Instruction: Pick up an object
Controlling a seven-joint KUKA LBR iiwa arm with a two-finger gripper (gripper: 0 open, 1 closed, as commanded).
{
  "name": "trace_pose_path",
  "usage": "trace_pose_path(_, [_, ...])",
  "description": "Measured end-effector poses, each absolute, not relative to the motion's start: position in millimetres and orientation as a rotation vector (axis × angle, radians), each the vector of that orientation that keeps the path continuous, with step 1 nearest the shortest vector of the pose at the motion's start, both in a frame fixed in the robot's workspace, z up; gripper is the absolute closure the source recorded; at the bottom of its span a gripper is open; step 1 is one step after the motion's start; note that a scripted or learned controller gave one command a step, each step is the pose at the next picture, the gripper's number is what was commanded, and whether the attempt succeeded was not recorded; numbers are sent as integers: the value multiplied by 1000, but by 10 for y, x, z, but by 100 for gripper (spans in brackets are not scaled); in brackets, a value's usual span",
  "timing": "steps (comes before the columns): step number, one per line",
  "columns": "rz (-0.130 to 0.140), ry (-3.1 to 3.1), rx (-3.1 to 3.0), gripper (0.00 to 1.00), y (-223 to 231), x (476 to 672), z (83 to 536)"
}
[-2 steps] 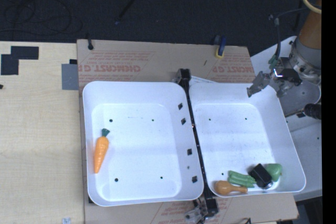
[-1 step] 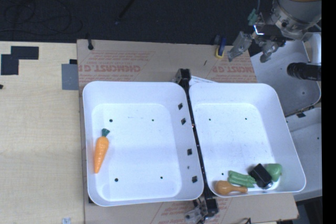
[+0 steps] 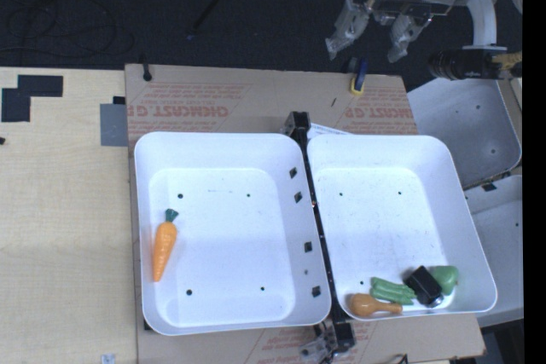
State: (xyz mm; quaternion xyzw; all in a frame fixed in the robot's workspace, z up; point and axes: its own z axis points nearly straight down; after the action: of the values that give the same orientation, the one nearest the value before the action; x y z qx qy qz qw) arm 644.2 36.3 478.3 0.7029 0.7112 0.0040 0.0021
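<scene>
My gripper [image 3: 373,37] hangs high above the back edge of the bench, over the far rim of the right bin [image 3: 461,183], its two pale fingers spread open with nothing between them. An orange toy carrot [image 3: 164,245] lies near the left wall of the left bin [image 3: 213,147]. In the right bin's front right corner sit a black block [image 3: 423,285], a green pea pod [image 3: 392,290], a green rounded piece [image 3: 444,275] and an orange-brown pear-shaped toy [image 3: 372,305], packed close together.
A black divider with clips [image 3: 309,217] runs between the two bins. A small blue and yellow item [image 3: 359,78] stands on the cardboard behind the right bin. A metal plate [image 3: 473,128] lies to the right of the bench.
</scene>
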Motion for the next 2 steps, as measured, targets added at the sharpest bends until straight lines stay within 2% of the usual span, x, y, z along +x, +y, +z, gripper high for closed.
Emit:
trace_pose_path(1, [-9, 2231, 2216, 100, 311, 6440, 4807])
trace_pose_path(2, [-16, 2220, 2233, 100, -241, 6429, 3928])
